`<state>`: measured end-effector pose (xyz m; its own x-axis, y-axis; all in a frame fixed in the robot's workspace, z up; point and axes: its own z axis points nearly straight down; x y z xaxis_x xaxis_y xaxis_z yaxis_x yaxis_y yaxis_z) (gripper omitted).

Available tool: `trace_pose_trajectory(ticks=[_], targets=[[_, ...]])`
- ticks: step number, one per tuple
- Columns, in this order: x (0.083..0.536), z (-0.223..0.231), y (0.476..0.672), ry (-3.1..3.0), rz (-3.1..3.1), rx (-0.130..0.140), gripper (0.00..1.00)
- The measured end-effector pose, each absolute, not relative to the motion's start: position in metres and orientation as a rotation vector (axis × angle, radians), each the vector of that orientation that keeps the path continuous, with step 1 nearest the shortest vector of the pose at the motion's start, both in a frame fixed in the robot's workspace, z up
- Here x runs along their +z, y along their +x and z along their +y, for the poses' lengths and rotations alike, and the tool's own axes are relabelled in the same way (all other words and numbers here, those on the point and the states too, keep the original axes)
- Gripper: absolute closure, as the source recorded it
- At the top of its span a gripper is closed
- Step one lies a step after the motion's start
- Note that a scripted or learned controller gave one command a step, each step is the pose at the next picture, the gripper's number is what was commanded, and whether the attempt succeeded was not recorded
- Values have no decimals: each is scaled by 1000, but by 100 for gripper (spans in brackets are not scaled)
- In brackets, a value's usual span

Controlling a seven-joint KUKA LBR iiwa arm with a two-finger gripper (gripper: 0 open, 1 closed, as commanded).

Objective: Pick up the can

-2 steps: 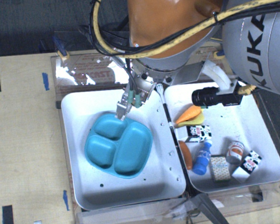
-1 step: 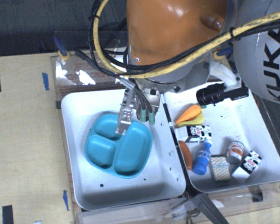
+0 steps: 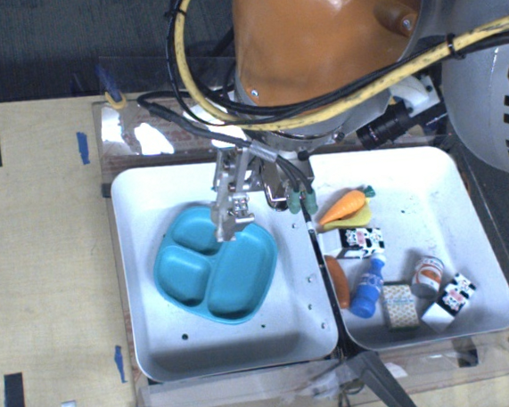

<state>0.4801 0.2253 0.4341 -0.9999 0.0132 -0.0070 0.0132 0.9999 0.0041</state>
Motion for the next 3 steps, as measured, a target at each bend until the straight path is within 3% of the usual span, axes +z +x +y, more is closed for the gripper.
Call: trace_pose_trajectory(ticks=[1, 2, 3], targets=[[387, 224, 480, 301, 3126, 1, 100], [436, 225, 480, -226, 3125, 6, 100], [408, 180, 511, 290, 3127, 1, 100]])
